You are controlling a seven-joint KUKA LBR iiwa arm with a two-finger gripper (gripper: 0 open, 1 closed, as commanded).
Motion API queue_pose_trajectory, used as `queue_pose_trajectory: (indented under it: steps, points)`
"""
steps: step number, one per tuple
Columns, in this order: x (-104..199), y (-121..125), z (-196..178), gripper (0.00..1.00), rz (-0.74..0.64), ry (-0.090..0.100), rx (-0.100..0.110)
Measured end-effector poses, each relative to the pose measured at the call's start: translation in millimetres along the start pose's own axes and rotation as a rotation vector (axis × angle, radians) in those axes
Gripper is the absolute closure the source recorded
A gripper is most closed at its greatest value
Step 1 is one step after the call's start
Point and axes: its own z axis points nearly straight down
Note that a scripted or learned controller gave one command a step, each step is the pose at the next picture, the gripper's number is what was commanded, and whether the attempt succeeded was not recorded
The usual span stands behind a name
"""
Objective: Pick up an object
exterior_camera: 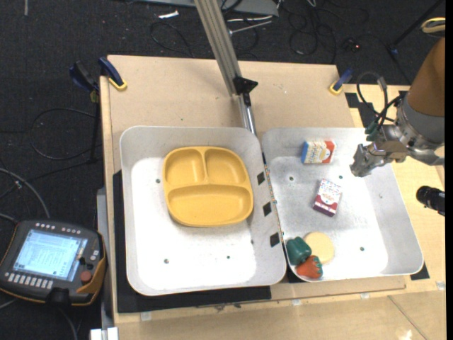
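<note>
1. The gripper (362,163) hangs over the upper right part of the right bin (396,211), at the end of the grey arm (425,122) that comes in from the right with its orange band (430,83) above the wrist.
2. From where I stand I cannot tell how the gripper is set, and nothing shows in its grasp.
3. Nearest to it is a small carton (318,151) with blue and orange sides, lying just to the gripper's left at about the same height in the bin, apart from it.
4. A second small box (328,196), purple and white, lies below and to the left of the gripper, a little farther off than the carton, tilted on the bin floor.
5. Well below the gripper, in the bin's lower left corner, a pale round disc (320,246) sits with a green piece (298,247) and a red piece (309,266) touching it.
6. Far to the gripper's left, in the left bin (141,261), a yellow divided plate (208,186) rests flat, with three compartments.
7. A slanted metal pole (221,37) rises from the bench behind the seam between the two bins, up and left of the gripper.
8. A handheld control pad (49,259) with a lit screen lies off the bench at the far lower left.
</note>
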Motion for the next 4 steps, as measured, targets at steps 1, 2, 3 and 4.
queue_pose_trajectory:
  steps: [1,2,3,4]
  points:
    - [62.4,10.1,0.1,1.0,-0.002,0.001,0.0]
    - [113.0,13.1,1.5,1.0,-0.001,0.001,0.001]
    - [156.7,32.9,5.4,1.0,0.0,0.0,-0.001]
    - [207.1,37.9,5.0,1.0,-0.001,0.001,-0.001]
